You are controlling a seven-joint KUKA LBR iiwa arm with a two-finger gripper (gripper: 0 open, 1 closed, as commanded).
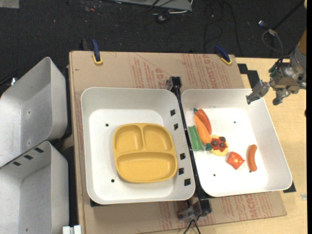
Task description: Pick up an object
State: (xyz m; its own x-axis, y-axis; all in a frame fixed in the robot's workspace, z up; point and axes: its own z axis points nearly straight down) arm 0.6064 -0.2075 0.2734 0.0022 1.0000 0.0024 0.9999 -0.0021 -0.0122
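Note:
The right bin [273,174] holds several toy foods: an orange carrot [203,122], a green piece [195,137] beside it, a yellow item with dark berries [219,146], a red wedge [235,160] and a red sausage [252,158]. My gripper [267,95] hovers over the bin's far right corner, well above and to the right of the food. Its two fingers stand apart with nothing between them.
The left bin [92,130] holds a yellow divided tray [145,152]. A black divider [181,126] runs between the bins. Two white containers [29,140] stand off the bench to the left. Blue clamps [97,52] hold the cardboard base at the back.

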